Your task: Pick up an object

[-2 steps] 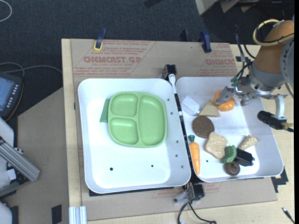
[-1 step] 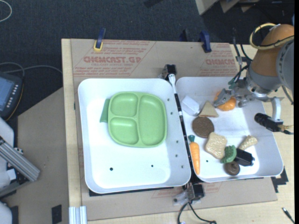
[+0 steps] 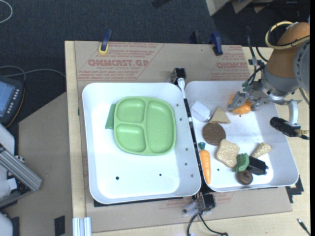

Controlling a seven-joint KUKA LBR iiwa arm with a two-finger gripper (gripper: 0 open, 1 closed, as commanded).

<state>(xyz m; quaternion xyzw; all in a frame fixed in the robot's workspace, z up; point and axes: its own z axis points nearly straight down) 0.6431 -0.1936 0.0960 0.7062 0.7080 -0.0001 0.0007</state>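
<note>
Orange toy [image 3: 242,109], rounded and glossy, sits in the right bin [image 3: 275,181] up and right of the brown disc [image 3: 214,133]; long axis unclear, gripper [image 3: 239,101] overlaps it. Fingers touch it, though their spread and any hold are not readable (too blurred). Below the disc: speckled cracker [image 3: 228,153], tapered carrot [image 3: 205,164] pointing downward. Left of the disc: green 3-compartment plate [image 3: 145,125].

I see the arm [image 3: 288,58] coming in from the upper right of the frame, its orange band high near the right edge and the grey wrist just below it. The gripper [image 3: 241,101] sits at the arm's lower-left end, right of centre in the upper half, angled down and to the left. I can't make out its fingers well enough to judge them.
</note>
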